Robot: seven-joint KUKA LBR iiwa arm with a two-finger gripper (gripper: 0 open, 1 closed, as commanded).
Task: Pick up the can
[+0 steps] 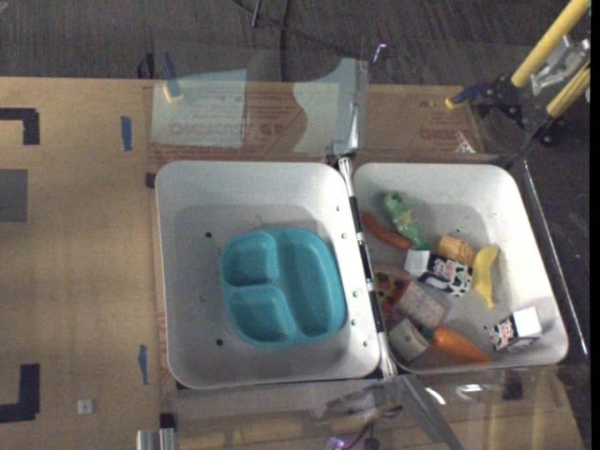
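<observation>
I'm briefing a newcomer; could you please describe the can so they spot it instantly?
Look in the right bin, at its lower left corner in the view. The can sits just left of the orange carrot: small, round and pale-topped, unlike the flat pinkish box above it.

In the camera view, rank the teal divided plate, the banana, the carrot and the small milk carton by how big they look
1. Teal divided plate, largest by far.
2. Carrot and banana: similar, too close to rank.
3. Milk carton, smallest.

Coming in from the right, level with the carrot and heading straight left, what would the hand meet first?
Probably the black-and-white box by the right bin wall, before the carrot; depth is unclear from above.
</observation>
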